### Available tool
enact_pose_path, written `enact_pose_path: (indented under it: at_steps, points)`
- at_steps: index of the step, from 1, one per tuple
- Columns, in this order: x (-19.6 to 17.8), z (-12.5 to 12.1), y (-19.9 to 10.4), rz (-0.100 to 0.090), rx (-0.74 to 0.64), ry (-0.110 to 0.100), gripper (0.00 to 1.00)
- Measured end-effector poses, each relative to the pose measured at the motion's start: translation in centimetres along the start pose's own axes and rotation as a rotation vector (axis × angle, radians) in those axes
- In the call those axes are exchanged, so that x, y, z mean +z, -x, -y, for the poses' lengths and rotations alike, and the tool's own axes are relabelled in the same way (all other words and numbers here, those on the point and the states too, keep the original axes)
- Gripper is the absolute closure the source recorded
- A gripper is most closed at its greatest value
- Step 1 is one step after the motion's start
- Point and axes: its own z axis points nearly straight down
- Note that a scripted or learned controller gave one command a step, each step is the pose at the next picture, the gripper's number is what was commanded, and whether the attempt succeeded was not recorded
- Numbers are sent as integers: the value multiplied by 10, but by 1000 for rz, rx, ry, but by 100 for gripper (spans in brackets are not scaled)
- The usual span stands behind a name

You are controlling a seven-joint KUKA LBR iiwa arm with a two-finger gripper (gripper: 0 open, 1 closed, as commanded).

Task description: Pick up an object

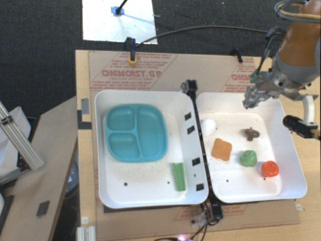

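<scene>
The right bin [288,182] holds a white egg-like object [207,126] by its left wall, an orange block [221,149], a small brown piece [251,133], a green round object [248,158] and a red-orange ball [270,169]. In the left bin [100,185] lie a teal divided plate [136,132] and a green stick [179,176]. My gripper [251,102] hangs over the right bin's far edge, above and apart from the brown piece. Nothing shows between its fingertips.
A divider with black clips [194,134] separates the bins. A black cable [200,30] arcs across the cardboard behind them. A white sheet [118,14] lies on the dark floor at the back. A black bracket [300,125] juts over the right bin's right rim.
</scene>
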Motion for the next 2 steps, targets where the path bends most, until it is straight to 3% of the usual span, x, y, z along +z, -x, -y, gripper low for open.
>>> enact_pose_path:
  at_steps: [1,2]
  points:
    - [17,-18,-49,-1,-2,-1,100]
    - [24,-20,-97,-1,-2,-2,100]
